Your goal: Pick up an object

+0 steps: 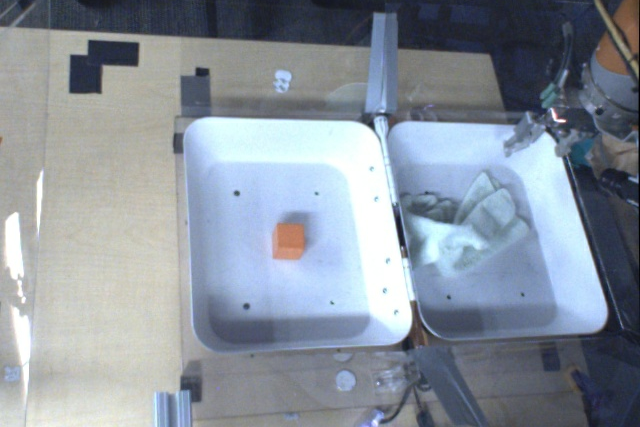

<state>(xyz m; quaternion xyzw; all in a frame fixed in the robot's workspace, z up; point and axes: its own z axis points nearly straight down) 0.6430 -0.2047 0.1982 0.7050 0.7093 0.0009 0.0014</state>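
Camera view looks down at a slant on two shallow white bins set side by side on a pale wooden bench (100, 245). The left bin (215, 165) holds a small orange cube (289, 241), which sits on the bin floor a little below centre. The cube has no long axis to speak of; its edges run roughly square to the bin walls, and it stands well apart from every wall with nothing touching it. The right bin (570, 305) holds a crumpled pale cloth (470, 225), whitish with a green tinge, bunched against the left side near the divider; its folds fan up and to the right. A grey metal bar (381, 65) stands upright between the bins at their far edge. The gripper (530, 130) hangs over the far right corner of the right bin, above the cloth and well away from the cube, with the orange-banded arm (615, 25) behind it. It is small and blurred here, so whether it is spread or closed I cannot tell.
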